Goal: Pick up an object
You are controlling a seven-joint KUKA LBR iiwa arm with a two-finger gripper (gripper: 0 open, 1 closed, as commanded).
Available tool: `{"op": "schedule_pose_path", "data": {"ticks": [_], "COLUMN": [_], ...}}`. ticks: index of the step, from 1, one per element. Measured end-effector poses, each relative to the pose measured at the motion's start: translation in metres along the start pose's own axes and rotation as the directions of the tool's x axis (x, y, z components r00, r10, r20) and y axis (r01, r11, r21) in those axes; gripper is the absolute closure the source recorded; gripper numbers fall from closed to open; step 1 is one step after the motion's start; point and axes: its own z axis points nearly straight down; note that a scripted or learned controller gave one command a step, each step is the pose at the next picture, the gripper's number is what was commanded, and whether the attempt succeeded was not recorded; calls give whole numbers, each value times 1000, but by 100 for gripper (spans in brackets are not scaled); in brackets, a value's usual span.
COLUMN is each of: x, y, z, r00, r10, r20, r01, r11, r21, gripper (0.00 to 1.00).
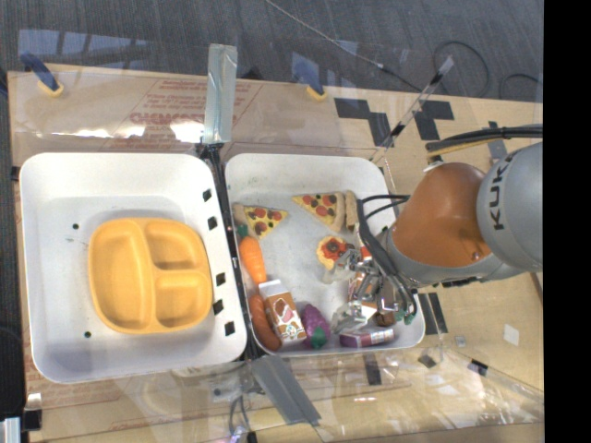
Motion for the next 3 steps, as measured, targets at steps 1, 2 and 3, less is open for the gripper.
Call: {"op": "schedule_pose_path", "data": {"ticks": [1,2,3], "x": [-90,-34,-37], "y": [4,18,18], "z": [-41,1,-11], "r00": [997,990,989], "r10": [-79,-144,-147], "r20": [5,-3,2], "r01": [79,144,147], "r11": [997,990,989], "r21": [2,0,1], "gripper": [0,0,100]}}
